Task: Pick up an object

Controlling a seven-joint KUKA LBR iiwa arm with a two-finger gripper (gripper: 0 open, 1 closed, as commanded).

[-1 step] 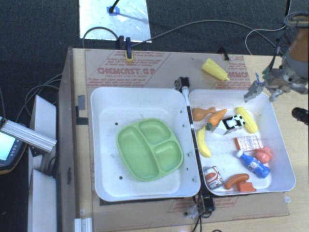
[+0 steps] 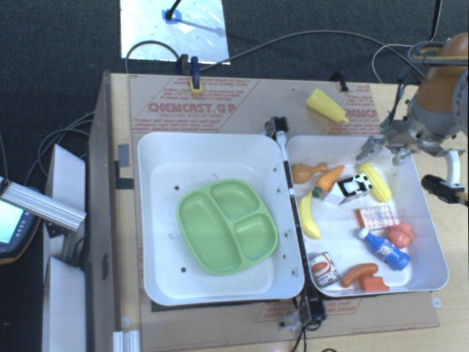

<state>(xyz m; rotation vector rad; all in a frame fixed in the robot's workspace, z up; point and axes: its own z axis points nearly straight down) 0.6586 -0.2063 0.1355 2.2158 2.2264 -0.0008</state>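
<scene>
We hover our tool, fingers spread wide and empty, above the right bin; next we descend onto the corn.

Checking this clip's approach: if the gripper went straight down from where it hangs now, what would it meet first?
Probably the right bin's bare floor near its far rim. The gripper hangs above that corner, and the nearest item, the yellow corn cob, lies just nearer the camera. Depth is unclear from this slanted view, so a graze is possible.

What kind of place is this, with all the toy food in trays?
Probably a robotics lab test bench: a robot arm reaches over two white bins, one bearing a green divided plate, the other toy food like a banana, with cables trailing around.
</scene>
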